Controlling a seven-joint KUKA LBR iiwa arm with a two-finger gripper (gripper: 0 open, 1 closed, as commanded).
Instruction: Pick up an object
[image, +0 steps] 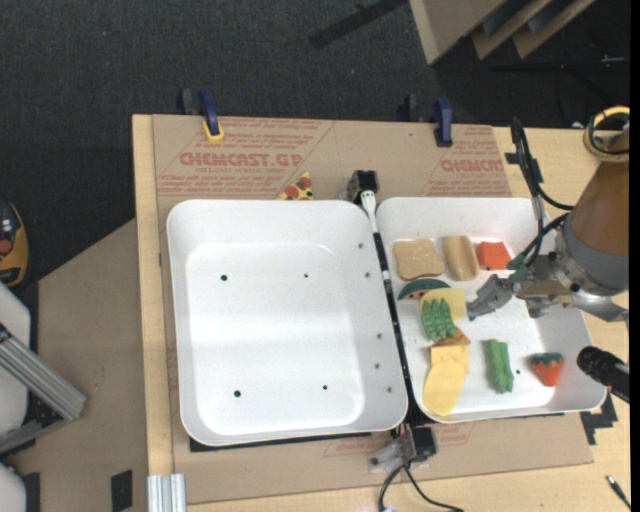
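The right white bin (520, 212) holds several toy foods. A tan bread slice (418, 258), a second tan piece (460, 257) and an orange-red piece (493, 255) lie along its far side. Lower down are a green ridged piece (436, 320) on a yellow slab (455, 301), a yellow oval (444, 385), a green pickle (498, 365) and a red strawberry-like piece (546, 369). My gripper (487, 298) hangs over the middle of this bin, just right of the yellow slab and above the pickle. Nothing is visibly held.
The left white bin (200, 300) sits beside the right one, their rims touching. A small red and yellow toy (296, 188) and a black part (362, 183) lie on the board behind the bins. Blue clamps (210, 112) hold the board's far edge.
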